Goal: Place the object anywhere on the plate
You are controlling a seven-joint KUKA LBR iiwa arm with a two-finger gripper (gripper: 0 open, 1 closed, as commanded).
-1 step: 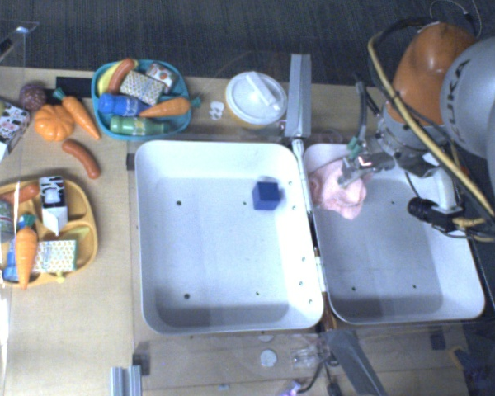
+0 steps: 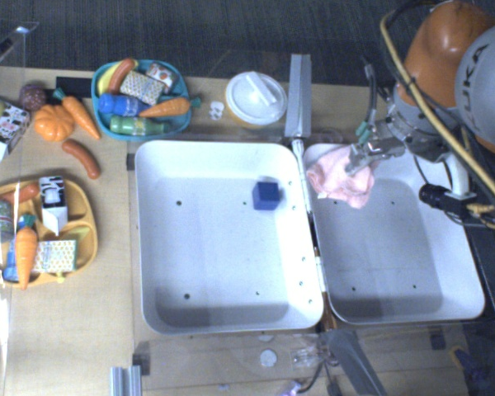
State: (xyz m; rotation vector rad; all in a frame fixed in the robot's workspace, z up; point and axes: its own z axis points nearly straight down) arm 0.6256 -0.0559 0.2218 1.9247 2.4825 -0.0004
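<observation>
A pink cloth [image 2: 340, 180] is seen bunched at the upper left corner of the right bin [image 2: 412, 295], pinched between the jaws of the gripper [image 2: 361, 157]. A blue cube [image 2: 266, 195] lies in the left bin [image 2: 206, 295].

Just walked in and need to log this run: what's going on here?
A grey arm reaches in from the right, its hand at a pink cloth in the top left corner of the right bin. Whether it actually grips the cloth is unclear. A blue cube sits in the left bin. Toy food lies on the bench to the left.
</observation>
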